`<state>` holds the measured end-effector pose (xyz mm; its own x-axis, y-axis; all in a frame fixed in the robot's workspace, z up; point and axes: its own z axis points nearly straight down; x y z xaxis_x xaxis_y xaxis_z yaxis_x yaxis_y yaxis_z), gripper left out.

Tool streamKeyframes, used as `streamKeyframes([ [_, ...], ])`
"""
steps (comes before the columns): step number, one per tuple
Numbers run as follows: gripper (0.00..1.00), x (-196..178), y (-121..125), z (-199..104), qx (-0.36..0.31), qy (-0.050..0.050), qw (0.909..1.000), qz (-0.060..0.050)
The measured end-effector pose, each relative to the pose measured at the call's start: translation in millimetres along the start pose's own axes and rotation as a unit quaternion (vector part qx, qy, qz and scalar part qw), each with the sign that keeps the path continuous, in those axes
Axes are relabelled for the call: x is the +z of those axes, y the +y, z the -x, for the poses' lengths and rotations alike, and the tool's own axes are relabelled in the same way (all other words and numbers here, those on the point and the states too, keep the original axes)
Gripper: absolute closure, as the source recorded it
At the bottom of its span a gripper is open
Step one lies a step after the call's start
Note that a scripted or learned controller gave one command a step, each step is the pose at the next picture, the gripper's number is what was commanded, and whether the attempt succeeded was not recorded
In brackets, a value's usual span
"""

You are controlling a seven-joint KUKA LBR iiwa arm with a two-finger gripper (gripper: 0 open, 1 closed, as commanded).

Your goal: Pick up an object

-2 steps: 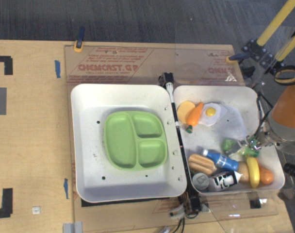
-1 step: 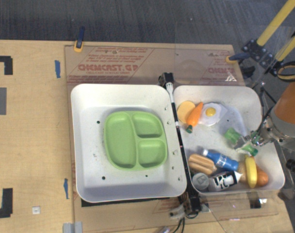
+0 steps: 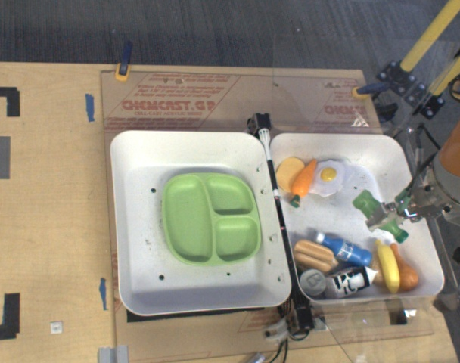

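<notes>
Hand is hovering low in right bin beside green piece, grip state unclear; banana, hot dog, carrot are lying unlifted, pick pending.

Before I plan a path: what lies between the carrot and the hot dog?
In the camera view, bare white bin floor separates the carrot from the hot dog; nothing sits between.

Robot arm enters from three o'clock — its orange band at the frame edge (partly cropped). The gripper sits low at roughly four o'clock, metal fingers pointing toward nine o'clock — their spacing unclear.
</notes>
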<state>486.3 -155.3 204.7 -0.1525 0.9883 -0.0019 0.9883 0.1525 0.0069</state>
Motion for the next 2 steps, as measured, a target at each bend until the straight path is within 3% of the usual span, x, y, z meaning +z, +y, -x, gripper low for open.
streamKeyframes([
  [1,1.0,21.5,-2.0,-29.9,0.045,0.003,0.999,-0.005],
  [2,1.0,-28.4,15.5,-131.4,0.029,0.002,0.9996,-0.001],
])
